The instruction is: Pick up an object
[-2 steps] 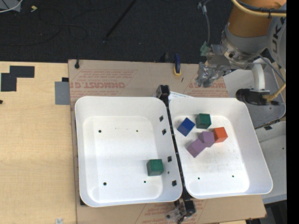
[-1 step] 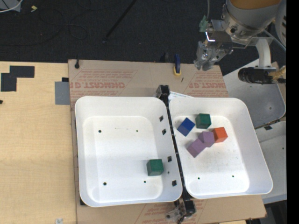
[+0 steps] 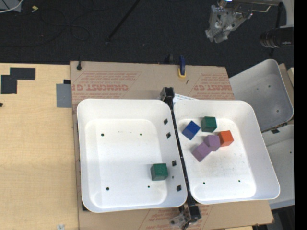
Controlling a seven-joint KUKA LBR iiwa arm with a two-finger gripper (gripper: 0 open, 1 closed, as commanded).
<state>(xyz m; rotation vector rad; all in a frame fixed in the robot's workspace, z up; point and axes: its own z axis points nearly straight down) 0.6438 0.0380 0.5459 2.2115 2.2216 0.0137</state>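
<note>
Lone green cube [image 3: 159, 171] lower centre, in the left bin [image 3: 91, 128]. Mid-right, right bin [image 3: 249, 123] holds a tight cluster: purple block [image 3: 206, 146], orange cube [image 3: 226, 138], blue cube [image 3: 191, 130], second green cube [image 3: 208, 124]. Gripper [image 3: 221, 25] high at upper right, well apart; whether it is clenched cannot be told. Risk: purple and orange touch, so the descent may nudge neighbours and miss.

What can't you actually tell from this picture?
- Gripper: small and blurred at the top of the camera view; open or shut is unclear.
- Arm: cut off by the top right edge.
- Purple blocks: touching, so one piece or two is unclear.
- Clamp under the bins: cut by the bottom edge.
</note>
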